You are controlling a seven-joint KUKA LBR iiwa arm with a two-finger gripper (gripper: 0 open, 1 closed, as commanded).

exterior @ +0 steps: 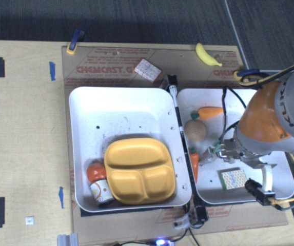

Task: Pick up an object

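gripper (pixel 212 153) at the end of the grey arm with the orange band (pixel 262 119) is hanging low in the right white bin (pixel 285 186), at centre right of the frame; whether it is parted or closed cannot be told. an orange carrot (pixel 210 112), a tan rounded lump (pixel 195 130) and a small patterned card (pixel 232 179) are lying around it. left of it, the left white bin (pixel 85 117) is holding a yellow compartment tray (pixel 139 169). both bins are sitting on brown cardboard (pixel 100 68) over a pale wooden bench (pixel 21 137), with dark carpet (pixel 136 9) across the top.
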